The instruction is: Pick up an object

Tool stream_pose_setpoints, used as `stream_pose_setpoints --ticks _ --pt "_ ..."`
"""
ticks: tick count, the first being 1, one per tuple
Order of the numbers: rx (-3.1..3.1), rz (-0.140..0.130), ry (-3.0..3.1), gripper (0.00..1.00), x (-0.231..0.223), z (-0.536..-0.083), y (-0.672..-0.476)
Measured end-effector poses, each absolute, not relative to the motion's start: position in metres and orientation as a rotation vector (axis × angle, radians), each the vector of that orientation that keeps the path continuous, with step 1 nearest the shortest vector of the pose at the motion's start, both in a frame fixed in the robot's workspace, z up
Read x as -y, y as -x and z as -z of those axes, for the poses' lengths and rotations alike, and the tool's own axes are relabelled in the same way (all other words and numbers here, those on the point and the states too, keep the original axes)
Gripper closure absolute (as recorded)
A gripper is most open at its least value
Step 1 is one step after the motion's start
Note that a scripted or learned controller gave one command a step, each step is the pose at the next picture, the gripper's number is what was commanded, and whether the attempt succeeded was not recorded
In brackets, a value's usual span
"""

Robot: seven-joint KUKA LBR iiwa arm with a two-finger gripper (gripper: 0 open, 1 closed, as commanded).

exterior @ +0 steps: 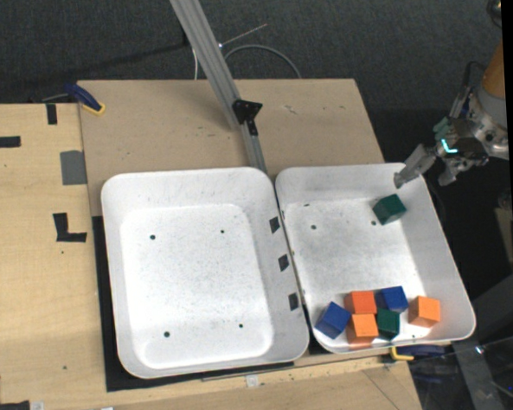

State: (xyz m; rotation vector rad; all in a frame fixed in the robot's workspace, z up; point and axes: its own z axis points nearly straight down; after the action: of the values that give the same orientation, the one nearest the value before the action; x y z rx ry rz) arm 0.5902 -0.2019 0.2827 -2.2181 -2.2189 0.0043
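Observation:
A dark green block (388, 208) lies alone in the upper right part of the right bin (346, 246). Along that bin's front edge sits a cluster of blocks: a blue one (333, 318), an orange one (361, 302), another blue one (391, 299), an orange one (364, 326), a green one (388, 323) and an orange one (426, 310). My gripper (424, 177) hovers over the bin's upper right rim, up and to the right of the lone green block. Its fingers are spread open with nothing between them.
The left bin (191, 273) lies beside the right one. A slanted metal pole (218, 68) rises from behind the bins' shared edge. The wooden bench (33, 239) extends to the left, marked with black tape.

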Motion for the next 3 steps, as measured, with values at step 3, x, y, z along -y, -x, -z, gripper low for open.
stream_pose_setpoints --ticks 3 --pt "2.219 -0.007 2.215 0.0 0.19 -0.178 -0.588"
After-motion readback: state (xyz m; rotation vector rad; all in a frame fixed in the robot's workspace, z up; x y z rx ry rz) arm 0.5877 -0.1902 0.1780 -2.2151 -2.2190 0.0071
